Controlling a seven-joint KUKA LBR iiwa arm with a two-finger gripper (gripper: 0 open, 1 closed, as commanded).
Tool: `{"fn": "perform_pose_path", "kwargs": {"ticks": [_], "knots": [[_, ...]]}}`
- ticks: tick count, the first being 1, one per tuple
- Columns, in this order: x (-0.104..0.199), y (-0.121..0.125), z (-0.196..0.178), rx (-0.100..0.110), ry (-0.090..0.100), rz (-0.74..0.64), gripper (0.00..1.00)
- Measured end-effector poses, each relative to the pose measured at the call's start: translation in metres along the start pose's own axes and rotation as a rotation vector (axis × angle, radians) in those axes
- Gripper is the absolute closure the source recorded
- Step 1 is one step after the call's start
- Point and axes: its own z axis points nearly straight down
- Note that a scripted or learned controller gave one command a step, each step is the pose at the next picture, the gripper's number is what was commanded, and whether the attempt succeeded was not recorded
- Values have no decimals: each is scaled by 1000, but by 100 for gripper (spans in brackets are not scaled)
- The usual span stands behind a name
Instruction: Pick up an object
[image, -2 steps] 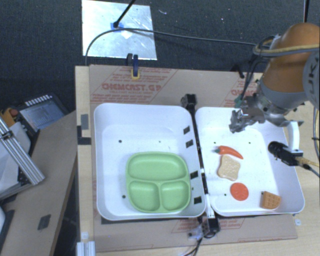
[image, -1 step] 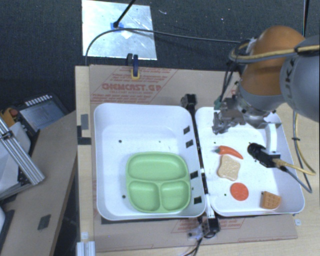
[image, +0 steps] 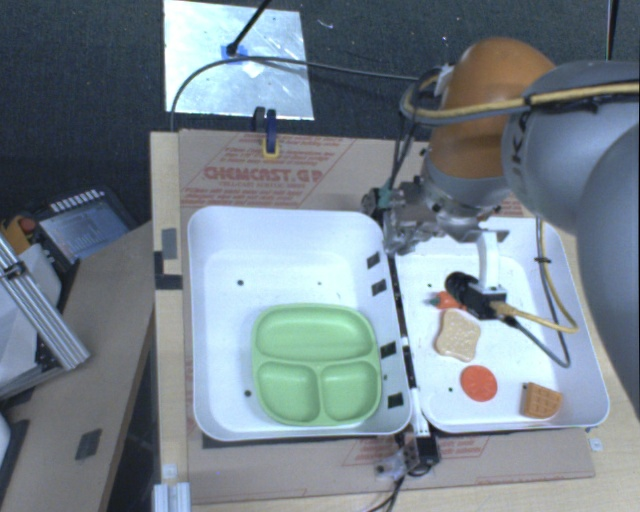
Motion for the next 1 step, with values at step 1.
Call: {"fn": "perform_pose_path", "kwargs": {"ticks": [1], "knots": [[47, 10, 21, 2, 0, 0, 100]]}}
